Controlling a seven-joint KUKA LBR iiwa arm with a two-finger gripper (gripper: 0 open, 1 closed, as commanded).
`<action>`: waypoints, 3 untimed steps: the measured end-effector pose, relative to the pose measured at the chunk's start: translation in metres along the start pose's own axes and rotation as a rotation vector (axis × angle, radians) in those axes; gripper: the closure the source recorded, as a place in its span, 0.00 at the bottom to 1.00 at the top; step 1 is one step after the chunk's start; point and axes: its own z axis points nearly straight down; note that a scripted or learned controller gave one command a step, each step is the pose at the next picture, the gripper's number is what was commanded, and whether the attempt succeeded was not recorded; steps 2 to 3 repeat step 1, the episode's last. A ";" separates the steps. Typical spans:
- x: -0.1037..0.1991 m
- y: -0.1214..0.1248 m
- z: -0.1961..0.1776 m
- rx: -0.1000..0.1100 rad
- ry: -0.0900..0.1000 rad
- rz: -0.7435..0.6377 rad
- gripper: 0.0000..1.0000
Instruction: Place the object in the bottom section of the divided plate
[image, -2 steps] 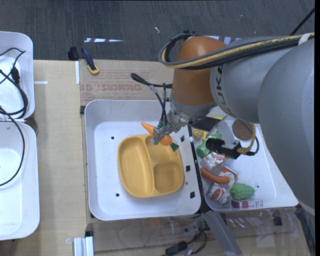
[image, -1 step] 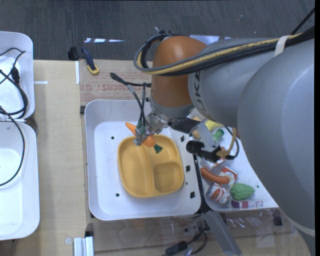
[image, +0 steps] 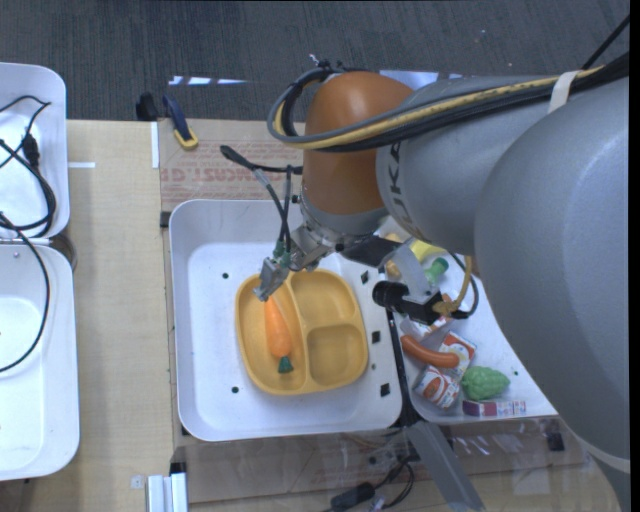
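Observation:
A yellow divided plate (image: 340, 370) sits in the left white bin (image: 205, 330). An orange toy carrot (image: 277, 333) with a green stem lies in the plate's long left section, stem toward the front. My gripper (image: 272, 276) hangs just above the plate's back-left rim, close over the carrot's far tip. Its fingers point down and to the left, and nothing shows between them. The arm's orange band (image: 345, 140) looms above it.
The right bin (image: 520, 395) holds a toy hot dog (image: 432, 350), a red-and-white can (image: 437, 385), a green leafy toy (image: 484, 381) and a yellow-green item (image: 430, 262). The grey arm covers the right of the view. Cables lie at the far left.

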 end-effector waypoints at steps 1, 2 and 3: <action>0.010 -0.068 0.022 0.002 0.001 0.095 0.00; 0.010 -0.068 0.022 0.002 0.001 0.095 0.00; 0.010 -0.068 0.022 0.002 0.001 0.095 0.00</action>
